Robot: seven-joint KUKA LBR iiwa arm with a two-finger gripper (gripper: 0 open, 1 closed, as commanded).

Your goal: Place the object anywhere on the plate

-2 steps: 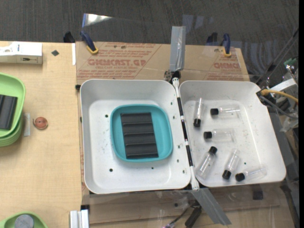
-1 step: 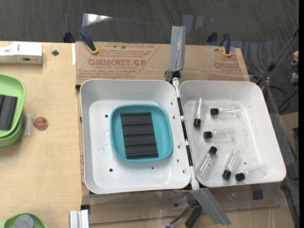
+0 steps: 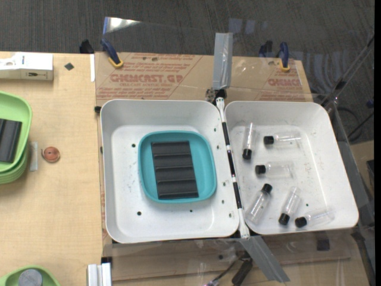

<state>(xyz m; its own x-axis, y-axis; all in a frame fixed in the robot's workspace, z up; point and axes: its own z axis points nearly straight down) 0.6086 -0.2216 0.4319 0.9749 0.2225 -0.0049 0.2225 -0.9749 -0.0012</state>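
Here we go, and everything turns on the teal plate (image 3: 146, 173), sitting square in the middle of the left bin (image 3: 119, 214). A dark ribbed insert (image 3: 174, 170) fills its well, so the landing zone is broad and flat. That looks a sensible spot for a plate that only has to catch something anywhere on it.

The candidates all lie to the right of the plate, across the seam, in the right bin (image 3: 336, 159). They are six clear vials with black caps, loose on their sides and pointing every which way, as if scattered rather than arranged:
- The upper-left vial (image 3: 247, 140) lies nearest the plate, just past the seam.
- The top vial (image 3: 281, 139) sits further right of it.
- The middle vial (image 3: 272, 169) lies level with the plate's centre.
- The three lower vials (image 3: 259, 199) crowd the near-right corner, one almost against the wall.

None is on the plate yet, so the task has not started in earnest.

Whether the gripper is open, closed or clamped on anything, I cannot tell, and the same goes for the arm's pose. My read is that the pick comes first, and the upper-left vial offers the shortest carry.
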